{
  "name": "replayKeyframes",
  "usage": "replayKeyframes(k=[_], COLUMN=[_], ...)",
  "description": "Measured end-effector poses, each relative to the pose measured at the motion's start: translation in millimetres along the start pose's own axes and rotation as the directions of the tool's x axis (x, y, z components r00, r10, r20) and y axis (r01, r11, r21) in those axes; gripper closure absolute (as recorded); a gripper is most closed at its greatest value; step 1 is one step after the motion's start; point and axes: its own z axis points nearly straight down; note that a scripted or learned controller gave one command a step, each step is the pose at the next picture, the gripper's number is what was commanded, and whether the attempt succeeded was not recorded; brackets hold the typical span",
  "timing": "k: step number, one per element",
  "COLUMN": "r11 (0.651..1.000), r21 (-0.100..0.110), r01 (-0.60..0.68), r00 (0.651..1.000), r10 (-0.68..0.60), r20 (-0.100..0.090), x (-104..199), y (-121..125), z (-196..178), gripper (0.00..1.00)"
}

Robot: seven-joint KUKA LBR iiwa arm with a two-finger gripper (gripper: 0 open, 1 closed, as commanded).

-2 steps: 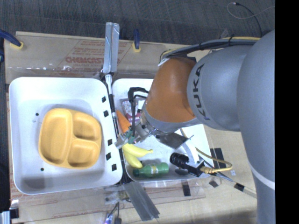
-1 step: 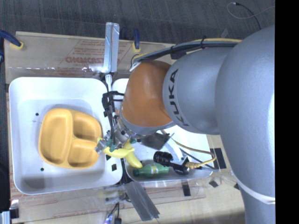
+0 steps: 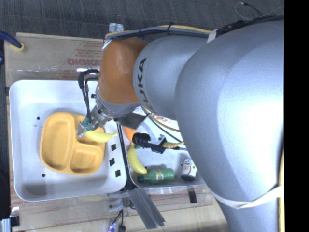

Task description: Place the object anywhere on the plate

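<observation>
Huge grey arm is hogging the right side. Its pincer is hanging over the yellow divided plastic plate's right rim, clamped on one end of a yellow plastic banana. I'd drop lower, nudge further over the plate in the left white bin, then let go.

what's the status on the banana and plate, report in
Pincer over the yellow plate's right edge, fingers unclear. Banana at pincer tip, lying across plate rim. Second banana and green bottle in right bin, not in the way.
</observation>
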Motion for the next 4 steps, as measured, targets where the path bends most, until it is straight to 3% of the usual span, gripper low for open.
replayKeyframes(k=[1, 2, 3, 4], r11=[1.000, 0.987, 0.918, 0.858], r21=[0.000, 0.003, 0.002, -0.001], r01=[0.000, -0.162, -0.397, -0.513], r00=[1.000, 0.987, 0.918, 0.858], r10=[0.000, 0.162, 0.397, 0.513], r20=[0.000, -0.001, 0.000, -0.001], x=[0, 86, 68, 72], y=[0, -24, -37, -33], z=[0, 21, 75, 85], gripper=[0.00, 0.00, 0.00, 0.00])
